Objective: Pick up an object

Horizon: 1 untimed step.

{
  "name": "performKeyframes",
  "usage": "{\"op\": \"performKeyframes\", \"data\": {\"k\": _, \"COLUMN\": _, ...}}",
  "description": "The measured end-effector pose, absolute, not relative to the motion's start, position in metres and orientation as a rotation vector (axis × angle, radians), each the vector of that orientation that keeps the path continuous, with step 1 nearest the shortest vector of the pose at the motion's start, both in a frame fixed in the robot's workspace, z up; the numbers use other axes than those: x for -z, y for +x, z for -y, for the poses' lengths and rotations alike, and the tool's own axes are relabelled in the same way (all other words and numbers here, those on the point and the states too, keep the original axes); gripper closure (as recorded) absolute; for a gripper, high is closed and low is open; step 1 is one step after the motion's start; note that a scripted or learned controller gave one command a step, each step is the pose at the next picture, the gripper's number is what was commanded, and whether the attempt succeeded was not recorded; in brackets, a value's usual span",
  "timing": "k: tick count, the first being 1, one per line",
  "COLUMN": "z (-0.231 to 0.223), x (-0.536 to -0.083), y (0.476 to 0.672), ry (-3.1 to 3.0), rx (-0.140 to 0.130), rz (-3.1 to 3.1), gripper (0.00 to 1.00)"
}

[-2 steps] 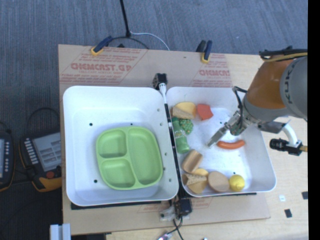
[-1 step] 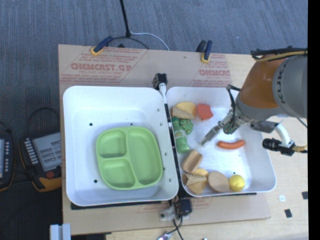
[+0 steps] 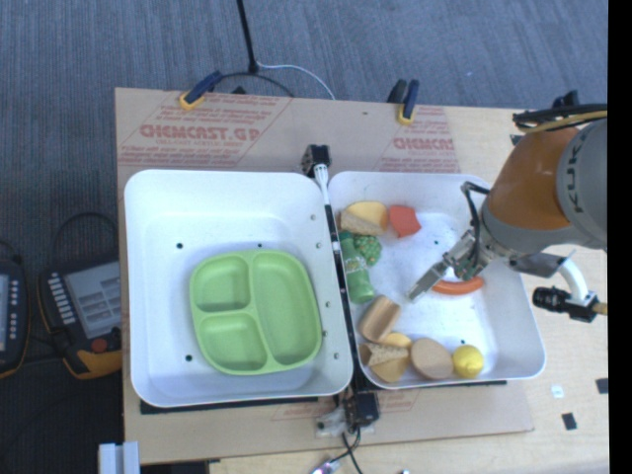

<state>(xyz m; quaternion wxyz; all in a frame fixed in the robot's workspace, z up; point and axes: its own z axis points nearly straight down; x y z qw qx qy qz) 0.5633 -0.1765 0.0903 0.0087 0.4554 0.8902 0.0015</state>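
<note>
White plastic bins sit side by side on the tabletop (image 3: pixel 197 136). The left bin (image 3: pixel 158 225) carries a green divided plate (image 3: pixel 257 311). The right bin (image 3: pixel 513 344) holds toy foods: a yellow wedge (image 3: pixel 363 217) and a red block (image 3: pixel 404 221) at its upper left, green pieces (image 3: pixel 359 255) beside the divider, tan pieces (image 3: pixel 379 316) lower down, and a yellow ball (image 3: pixel 468 361) at the lower right. The gripper (image 3: pixel 427 282) points down-left in mid-bin, just beside an orange sausage-shaped piece (image 3: pixel 460 286). Whether it is clenched or released I cannot tell; nothing seems caught at its tip.
</note>
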Motion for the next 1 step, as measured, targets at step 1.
{"op": "performKeyframes", "data": {"k": 1, "z": 0.2219, "x": -0.1133, "y": 0.6497, "ry": 1.686, "rx": -0.003, "rz": -2.647, "gripper": 0.0}}
